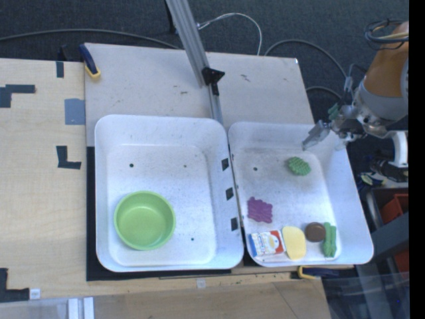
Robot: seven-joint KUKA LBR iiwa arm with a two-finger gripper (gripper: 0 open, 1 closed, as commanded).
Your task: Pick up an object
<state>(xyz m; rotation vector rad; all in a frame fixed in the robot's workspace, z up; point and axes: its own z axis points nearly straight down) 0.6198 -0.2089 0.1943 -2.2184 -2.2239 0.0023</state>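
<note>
While nothing has yet been lifted, poised over the far right corner of the right bin [345,178]: gripper [312,140], at the end of a grey arm [380,88] with an orange band, reaching in from the right. Fingers too small and blurred to read, so impossible to say whether spread or closed; nothing visibly held between them. Judged from this, task barely begun, with the descent, the closing and the lift all left to do. Nearest to the gripper, just below and slightly left of it, apart from it: green knobbly lump [299,166], lying loose on the bin floor and the likeliest target, though that is only a guess. Farther off, toward the middle of the same bin: purple ridged piece [259,210]. Farthest from the gripper within that bin, crowded along the near wall: red-and-white packet [266,243], yellow rounded piece [294,242] touching it, brown round piece [315,232] and green pod-like piece [329,239] just beside one another. Well away to the gripper's left, across the divide: left bin [159,131], holding a green bowl [145,220] upright in its near left corner, with nothing seen inside it. Beyond both bins, slanting down to the seam between them: grey metal bar [192,38].
</note>
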